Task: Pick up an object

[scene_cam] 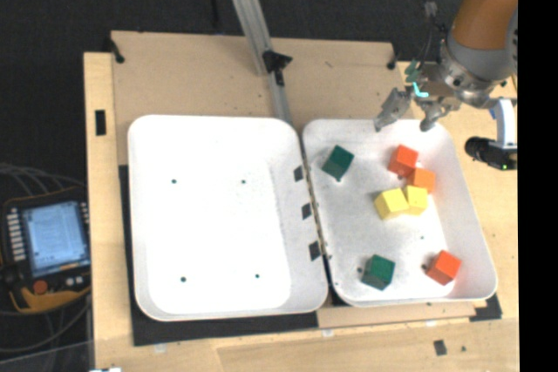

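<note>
- Overhead, gripper (408, 117) hanging above the far rim of the right bin (466, 213), fingers spread apart, nothing between them.
- Nearest below: orange cube (403, 159), with a second orange cube (424, 179) just beside it.
- Two yellow cubes (401, 201) touching side by side near the bin's middle.
- Green cube (338, 162) toward the far left corner; another green cube (378, 271) and a red-orange cube (443, 266) along the near side.
- Left bin (214, 213) alongside, white.
</note>
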`<state>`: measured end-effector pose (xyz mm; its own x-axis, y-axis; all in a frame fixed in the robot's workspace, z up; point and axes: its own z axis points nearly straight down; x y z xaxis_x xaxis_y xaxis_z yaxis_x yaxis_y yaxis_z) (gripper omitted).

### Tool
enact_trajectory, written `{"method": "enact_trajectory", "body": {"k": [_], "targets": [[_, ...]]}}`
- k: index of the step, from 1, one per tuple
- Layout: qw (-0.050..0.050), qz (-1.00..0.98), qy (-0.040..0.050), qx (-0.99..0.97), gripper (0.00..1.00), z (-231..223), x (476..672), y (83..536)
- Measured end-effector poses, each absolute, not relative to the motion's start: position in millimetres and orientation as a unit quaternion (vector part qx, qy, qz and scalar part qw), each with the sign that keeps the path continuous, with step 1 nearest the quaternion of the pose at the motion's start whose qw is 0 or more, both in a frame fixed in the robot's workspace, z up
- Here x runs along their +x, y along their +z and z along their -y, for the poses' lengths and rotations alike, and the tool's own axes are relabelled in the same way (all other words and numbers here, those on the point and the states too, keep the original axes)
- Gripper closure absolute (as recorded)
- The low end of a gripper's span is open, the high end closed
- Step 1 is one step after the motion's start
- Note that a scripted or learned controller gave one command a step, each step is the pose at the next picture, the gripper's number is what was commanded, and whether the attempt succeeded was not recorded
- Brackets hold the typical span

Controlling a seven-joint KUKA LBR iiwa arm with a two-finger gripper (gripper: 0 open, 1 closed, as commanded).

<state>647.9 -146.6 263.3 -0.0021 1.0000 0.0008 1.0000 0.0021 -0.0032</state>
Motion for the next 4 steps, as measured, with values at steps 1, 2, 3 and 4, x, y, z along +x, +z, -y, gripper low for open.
{"method": "enact_trajectory", "body": {"k": [1,2,3,4], "targets": [[-0.001,0.708,0.0004,-0.706,0.00,147,648.6,266],[0.000,0.707,0.0021,-0.707,0.00,146,642.1,222],[0.000,0.707,0.0019,-0.707,0.00,141,636.8,176],[0.001,0.707,0.0019,-0.707,0.00,133,633.7,122]]}}
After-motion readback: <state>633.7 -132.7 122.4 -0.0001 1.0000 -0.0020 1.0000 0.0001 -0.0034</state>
